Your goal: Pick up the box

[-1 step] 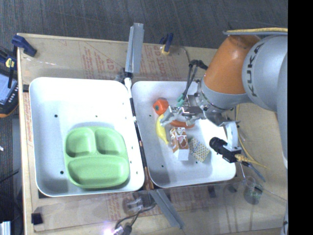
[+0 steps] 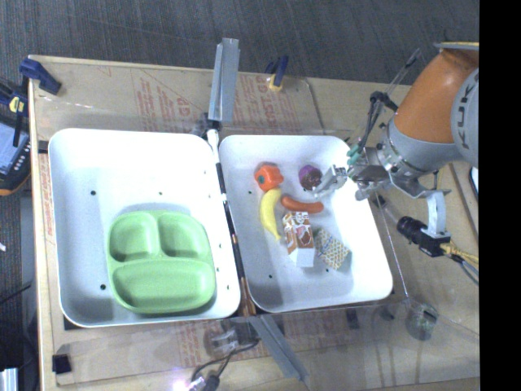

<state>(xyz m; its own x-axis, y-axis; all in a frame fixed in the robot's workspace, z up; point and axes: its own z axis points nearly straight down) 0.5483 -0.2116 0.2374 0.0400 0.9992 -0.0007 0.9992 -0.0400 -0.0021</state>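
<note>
The box, brown and white with a printed picture on it, lies near the middle of the right bin, a little toward the lower part of the frame. A yellow banana lies just beside it on the left, and a small packet with a dark pattern is touching or almost touching its right side. Just above the box there is a red sausage, lying across. Higher in the same bin are an orange round thing and a dark purple fruit, near each other. The gripper is in the upper right part of this bin, right of the purple fruit and close to it, well above the box. It grips nothing, and how wide it is I cannot tell, because it is small and bright against the white bin. The grey arm with its orange band comes in from the upper right of the frame. In the left bin a green tray with three compartments rests in the lower part.
</note>
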